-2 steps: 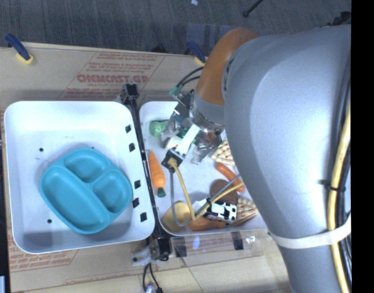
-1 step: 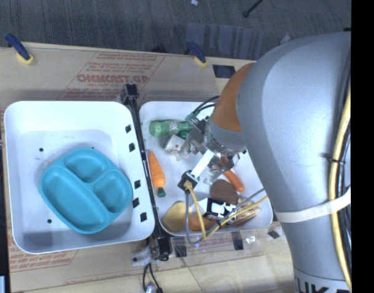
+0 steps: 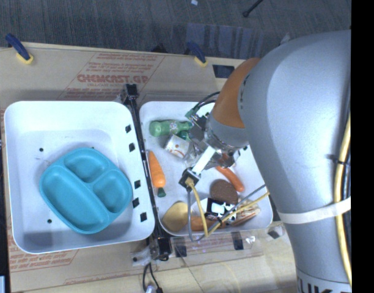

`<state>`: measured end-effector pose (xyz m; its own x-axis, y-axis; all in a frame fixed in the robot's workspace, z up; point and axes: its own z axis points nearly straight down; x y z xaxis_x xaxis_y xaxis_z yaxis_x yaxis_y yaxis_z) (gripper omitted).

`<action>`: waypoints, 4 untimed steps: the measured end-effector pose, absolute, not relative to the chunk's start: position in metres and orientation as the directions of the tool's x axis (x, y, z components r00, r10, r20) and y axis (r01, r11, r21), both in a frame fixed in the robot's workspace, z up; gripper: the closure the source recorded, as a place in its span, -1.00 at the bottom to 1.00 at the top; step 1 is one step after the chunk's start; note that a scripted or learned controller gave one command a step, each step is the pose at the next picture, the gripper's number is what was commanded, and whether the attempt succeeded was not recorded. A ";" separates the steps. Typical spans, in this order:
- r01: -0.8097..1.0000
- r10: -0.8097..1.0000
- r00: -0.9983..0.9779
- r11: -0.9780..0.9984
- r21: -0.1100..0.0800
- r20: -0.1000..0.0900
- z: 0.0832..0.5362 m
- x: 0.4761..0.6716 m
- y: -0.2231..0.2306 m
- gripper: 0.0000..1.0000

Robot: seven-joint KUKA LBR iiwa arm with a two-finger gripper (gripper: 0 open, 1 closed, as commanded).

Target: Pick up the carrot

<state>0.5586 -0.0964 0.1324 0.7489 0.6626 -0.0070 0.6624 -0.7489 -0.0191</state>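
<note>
An orange carrot (image 3: 156, 171) with a green stem end lies along the left wall of the right bin (image 3: 151, 112), pointing up and down the view. My gripper (image 3: 223, 156) hangs over the middle of that bin, to the right of the carrot and apart from it. The arm's wrist covers most of the gripper from above. A second, smaller orange piece (image 3: 230, 177) lies just below and to the right of the gripper.
In the right bin are a green bottle (image 3: 168, 127), a small white and brown can (image 3: 176, 145), a brown round piece (image 3: 223, 191), a yellowish lump (image 3: 176, 215) and a wooden item (image 3: 248, 212). A blue divided plate (image 3: 84, 190) lies in the left bin (image 3: 22, 139).
</note>
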 end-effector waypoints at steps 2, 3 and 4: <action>0.671 0.671 0.741 -0.741 -0.028 -0.009 0.142 0.558 -0.095 1.00; 0.606 0.606 0.795 -0.795 -0.010 -0.005 0.192 0.504 -0.056 1.00; 0.605 0.606 0.796 -0.796 -0.011 -0.007 0.191 0.503 -0.056 -1.00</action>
